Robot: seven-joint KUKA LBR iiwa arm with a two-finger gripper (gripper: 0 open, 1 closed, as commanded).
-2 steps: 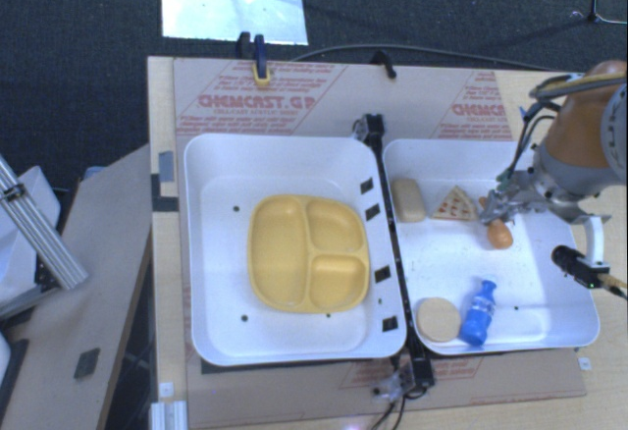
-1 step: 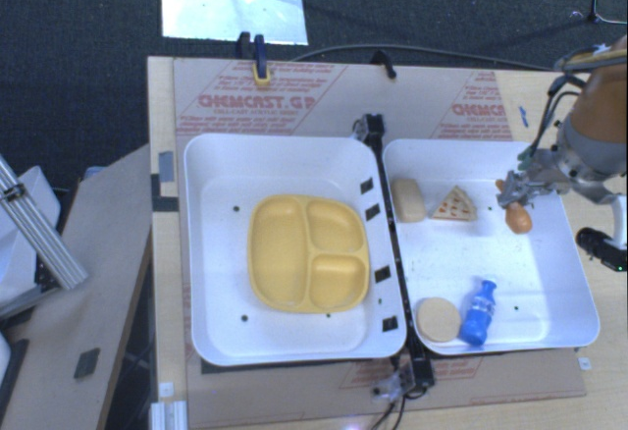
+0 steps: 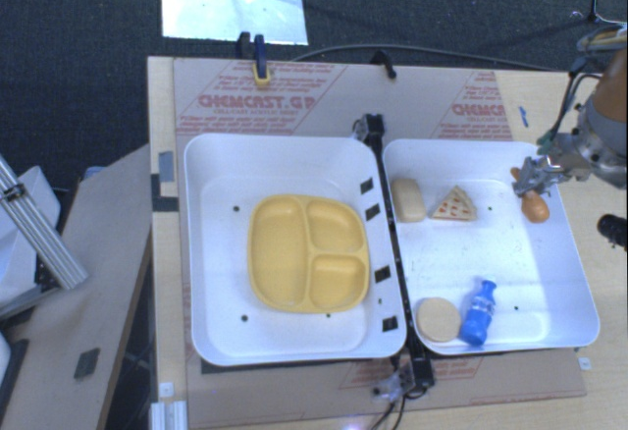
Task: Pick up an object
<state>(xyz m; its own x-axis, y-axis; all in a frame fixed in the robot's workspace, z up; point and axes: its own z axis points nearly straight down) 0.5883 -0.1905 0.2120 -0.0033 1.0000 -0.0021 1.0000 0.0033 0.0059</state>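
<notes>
Nearest the camera, a blue bottle (image 3: 478,312) lay beside a round cracker (image 3: 439,319) at the right bin's (image 3: 564,266) front. Farther back, the gripper (image 3: 531,177) hung over that bin's right rim; whether it gripped anything could not be told. An orange-brown piece (image 3: 536,209) sat just below it, toward the camera, the likeliest pick. A pizza slice (image 3: 454,205) lay well left.

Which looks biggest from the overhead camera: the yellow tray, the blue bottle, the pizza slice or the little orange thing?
Largest to smallest:
1. Yellow divided tray, by far.
2. Blue bottle.
3. Toy pizza slice, close to the bottle, so this order is unsure.
4. Small orange object by the gripper.
</notes>
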